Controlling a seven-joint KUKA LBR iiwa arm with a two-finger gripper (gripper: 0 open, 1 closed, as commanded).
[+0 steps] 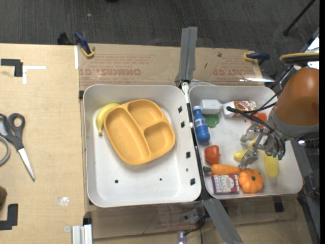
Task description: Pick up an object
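My gripper (248,147) hangs low over the middle of the right bin (292,187), open, with nothing between its fingers. A small yellow piece (238,155) lies just left of its lower finger. Below it lie a carrot (225,170), an orange pumpkin (252,181) and a pink juice box (225,184). A corn cob (271,165) lies to the right, partly under the wrist. A red pepper (212,153), a blue bottle (201,125), a green piece (211,120), a white block (210,106) and a red-labelled white bottle (242,107) sit further left and back.
The left bin (137,187) holds an orange divided plate (138,131) with a banana (103,116) against its left rim. Scissors (19,141) lie on the wooden bench at far left. The arm's orange band (302,95) covers the right bin's right side.
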